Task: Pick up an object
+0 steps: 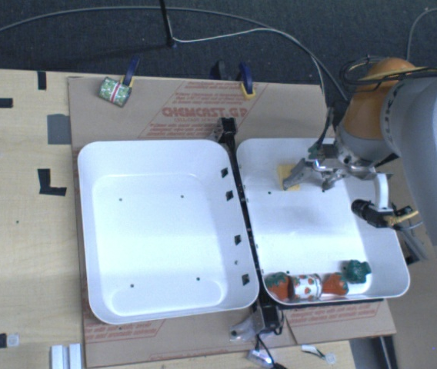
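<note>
Apparently going for the yellow block [288,174] at the far end of the right bin [380,260], the hand [308,174] hangs low beside it with fingers spread and nothing held, presumably to straddle it, well apart from the toys [316,284] along the near wall.

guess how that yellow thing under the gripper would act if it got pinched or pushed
The yellow piece looks small, flat and probably light, so it may slide across the smooth white bin when nudged. Lying so low, it could be hard for the gripper to pinch.
</note>
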Tool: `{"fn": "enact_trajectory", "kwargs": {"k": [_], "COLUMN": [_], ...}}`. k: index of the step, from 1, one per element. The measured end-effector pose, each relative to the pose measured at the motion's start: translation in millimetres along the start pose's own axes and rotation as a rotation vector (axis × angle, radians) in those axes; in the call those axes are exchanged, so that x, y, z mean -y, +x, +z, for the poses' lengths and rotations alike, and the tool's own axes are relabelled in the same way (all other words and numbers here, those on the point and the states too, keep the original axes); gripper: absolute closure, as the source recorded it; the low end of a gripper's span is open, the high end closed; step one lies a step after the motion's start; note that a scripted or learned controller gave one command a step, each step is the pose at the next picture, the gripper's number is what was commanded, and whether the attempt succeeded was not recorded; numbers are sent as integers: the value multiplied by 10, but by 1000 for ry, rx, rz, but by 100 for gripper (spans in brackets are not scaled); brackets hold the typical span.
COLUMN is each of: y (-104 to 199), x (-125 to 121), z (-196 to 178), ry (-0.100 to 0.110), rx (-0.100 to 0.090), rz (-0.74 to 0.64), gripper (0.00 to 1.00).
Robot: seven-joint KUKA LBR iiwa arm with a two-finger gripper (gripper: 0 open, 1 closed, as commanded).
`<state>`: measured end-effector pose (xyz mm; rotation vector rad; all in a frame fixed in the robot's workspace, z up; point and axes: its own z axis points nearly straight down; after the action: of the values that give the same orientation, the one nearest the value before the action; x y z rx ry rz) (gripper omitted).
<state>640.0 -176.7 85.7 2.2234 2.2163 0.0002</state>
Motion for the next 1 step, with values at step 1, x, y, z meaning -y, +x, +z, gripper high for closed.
{"fn": "enact_trajectory", "kwargs": {"k": [1], "y": [443], "x": [182], "z": [-1273], "ry": [-10], "rx": [-1], "rz": [-7], "gripper": [0]}}
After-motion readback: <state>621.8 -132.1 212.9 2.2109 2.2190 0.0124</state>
